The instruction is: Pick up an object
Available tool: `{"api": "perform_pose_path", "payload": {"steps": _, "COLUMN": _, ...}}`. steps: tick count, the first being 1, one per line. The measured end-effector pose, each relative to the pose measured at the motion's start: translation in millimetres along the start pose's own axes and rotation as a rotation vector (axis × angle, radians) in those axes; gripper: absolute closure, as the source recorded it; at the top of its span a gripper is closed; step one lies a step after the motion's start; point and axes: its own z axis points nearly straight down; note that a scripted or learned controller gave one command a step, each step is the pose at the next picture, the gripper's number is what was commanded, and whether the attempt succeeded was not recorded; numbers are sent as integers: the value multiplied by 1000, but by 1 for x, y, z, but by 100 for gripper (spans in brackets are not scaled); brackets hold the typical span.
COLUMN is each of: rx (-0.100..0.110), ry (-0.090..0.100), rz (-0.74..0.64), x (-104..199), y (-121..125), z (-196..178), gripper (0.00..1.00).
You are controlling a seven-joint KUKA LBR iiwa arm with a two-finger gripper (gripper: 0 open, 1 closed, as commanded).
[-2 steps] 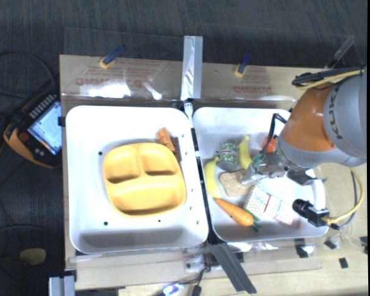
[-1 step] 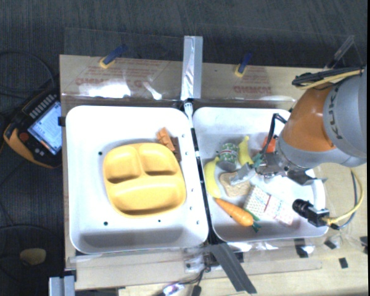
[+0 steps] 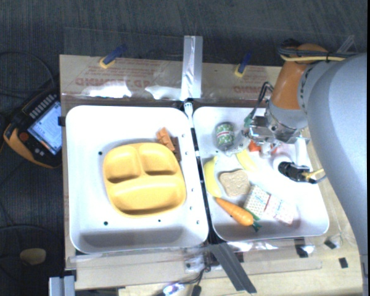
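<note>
- Camera view: the gripper (image 3: 258,130) is seen low over the back of the right bin (image 3: 322,226), at the end of the arm reaching in from the right.
- Whether the gripper is open or closed cannot be told. Nothing is seen held in it.
- The step is judged to be the approach to a grasp, with no object lifted yet.
- A small red piece (image 3: 253,145) lies just below the gripper, possibly touching it. A green can (image 3: 224,134) stands near its left, and a yellow piece (image 3: 246,160) lies just in front.
- A bread slice (image 3: 234,182), a carrot (image 3: 235,211) and a small box (image 3: 269,203) lie further forward, well apart from the gripper.
- The next move is judged to call for centring over one object, most likely the red piece, before closing and lifting.
</note>
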Motion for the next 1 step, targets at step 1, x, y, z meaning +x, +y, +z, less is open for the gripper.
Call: {"api": "perform_pose_path", "payload": {"steps": 1, "rx": -2, "ry": -6, "rz": -2, "x": 0, "y": 0, "z": -10, "gripper": 100}}
